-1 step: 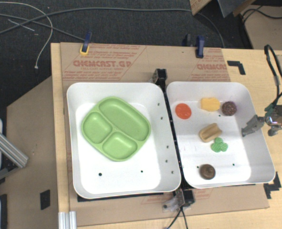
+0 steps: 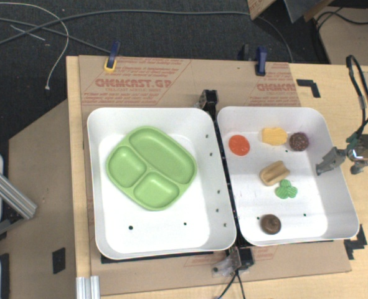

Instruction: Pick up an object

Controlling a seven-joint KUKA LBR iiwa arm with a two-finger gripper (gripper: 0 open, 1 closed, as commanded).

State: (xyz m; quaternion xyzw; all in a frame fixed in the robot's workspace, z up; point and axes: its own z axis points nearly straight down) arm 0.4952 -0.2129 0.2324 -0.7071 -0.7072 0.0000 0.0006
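Across the right bin (image 2: 308, 120) lie six small pieces, well apart from one another: an orange disc (image 2: 238, 145), a yellow block (image 2: 273, 136), a dark round piece (image 2: 298, 141), a tan block (image 2: 274, 172), a green leafy piece (image 2: 286, 190) and a brown round one (image 2: 270, 223). Beside it, the left bin (image 2: 109, 223) carries a green divided plate (image 2: 150, 167). At the right bin's far-right rim hangs the tool (image 2: 330, 162), low over the white wall and apart from every piece; whether it is spread or closed I cannot tell at this size

All of these look like light toy food, probably hard plastic or rubber, so weight should be no worry. Slip is the likelier trouble: the round pieces and the flat disc offer little to pinch and could roll or skid on the smooth bin floor. To my eye the tan block is the best choice, being nearest the tool, elongated and lying clear of its neighbours. Take it across its short width, at mid-length. For the leafy piece, soft and uneven, a grip may prove less sure
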